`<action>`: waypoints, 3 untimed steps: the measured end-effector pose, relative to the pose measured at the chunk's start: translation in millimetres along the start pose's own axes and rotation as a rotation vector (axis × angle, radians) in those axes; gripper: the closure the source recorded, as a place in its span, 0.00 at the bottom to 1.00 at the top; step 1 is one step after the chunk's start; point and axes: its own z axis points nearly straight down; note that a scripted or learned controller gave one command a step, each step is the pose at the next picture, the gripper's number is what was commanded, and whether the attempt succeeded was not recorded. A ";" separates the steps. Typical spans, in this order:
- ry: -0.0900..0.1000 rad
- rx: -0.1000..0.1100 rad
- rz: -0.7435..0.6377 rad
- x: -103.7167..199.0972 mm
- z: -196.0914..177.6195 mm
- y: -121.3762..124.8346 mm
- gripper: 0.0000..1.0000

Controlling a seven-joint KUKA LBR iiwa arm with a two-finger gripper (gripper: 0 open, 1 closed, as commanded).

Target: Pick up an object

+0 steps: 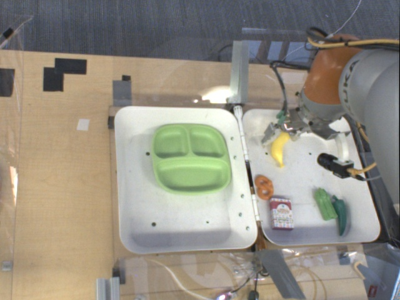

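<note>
Banana: yellow, lying tilted in the right bin, top end up under the gripper, tip pointing down toward the pretzel. Pretzel brown, flat, below the banana by the bin's left wall. Red box just below the pretzel. Green object and teal one lower right of the banana, side by side.

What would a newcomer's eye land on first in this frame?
Probably the bright green divided tray, alone in the middle of the left bin. Next, the grey arm with its orange band reaching into the right bin, its gripper right at the top end of the yellow banana.
</note>
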 end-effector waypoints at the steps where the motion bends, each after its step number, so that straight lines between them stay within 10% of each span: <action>1: -0.001 -0.004 -0.052 -10.1 13.1 -8.4 0.00; 2: 0.004 0.000 -0.052 -9.3 0.7 -8.2 1.00; 3: 0.000 -0.001 -0.080 43.6 -111.0 9.5 1.00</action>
